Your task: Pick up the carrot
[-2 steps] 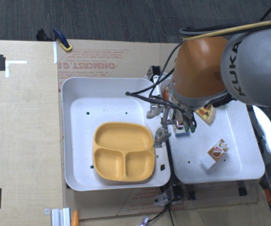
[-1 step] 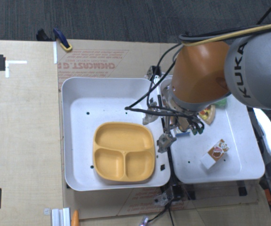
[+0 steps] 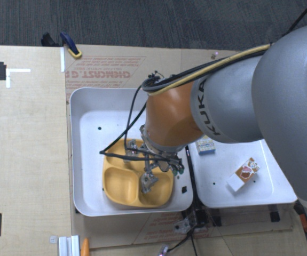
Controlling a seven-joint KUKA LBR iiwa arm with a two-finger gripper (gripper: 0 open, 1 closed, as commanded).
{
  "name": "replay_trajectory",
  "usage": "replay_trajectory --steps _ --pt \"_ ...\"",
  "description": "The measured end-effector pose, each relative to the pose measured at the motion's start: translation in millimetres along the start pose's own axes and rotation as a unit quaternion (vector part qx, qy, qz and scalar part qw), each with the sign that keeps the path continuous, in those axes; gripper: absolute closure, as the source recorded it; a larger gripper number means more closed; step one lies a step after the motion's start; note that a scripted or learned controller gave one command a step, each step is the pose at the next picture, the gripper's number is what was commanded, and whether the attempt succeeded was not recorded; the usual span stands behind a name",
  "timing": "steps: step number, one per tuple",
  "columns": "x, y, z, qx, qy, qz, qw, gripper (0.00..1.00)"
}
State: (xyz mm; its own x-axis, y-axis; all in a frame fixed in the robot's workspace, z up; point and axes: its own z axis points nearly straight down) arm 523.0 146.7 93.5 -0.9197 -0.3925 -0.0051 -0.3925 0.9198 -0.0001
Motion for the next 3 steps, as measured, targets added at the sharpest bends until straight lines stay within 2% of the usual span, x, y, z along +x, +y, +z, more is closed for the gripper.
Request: replay_trajectory --steps 1,3 --pt "-2.1 -5.2 -11.2 0.004 -0.003 0.002 1.0 1.0" --pt "-3.1 -6.8 -26.4 0.005 -0.002 0.002 1.0 1.0"
